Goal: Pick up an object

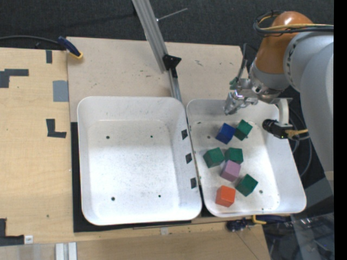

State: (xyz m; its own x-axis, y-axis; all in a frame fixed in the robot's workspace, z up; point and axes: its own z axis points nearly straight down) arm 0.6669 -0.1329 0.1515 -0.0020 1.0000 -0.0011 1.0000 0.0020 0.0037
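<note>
At centre of the right bin [282,199], blue cube [225,132] sits just beside a green cube [244,129] at its 3 o'clock. Gripper [233,105] hovers at blue's 12 o'clock, grip state unreadable. Approach step; next, descend and align over one cube.

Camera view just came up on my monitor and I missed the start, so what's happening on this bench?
A grey KUKA arm reaches in from the right, with its gripper over the far edge of the right bin. That bin holds seven cubes: a blue cube, four green ones, a purple cube and an orange cube. Nothing is visibly held between the fingers. The left bin sits alongside.
</note>
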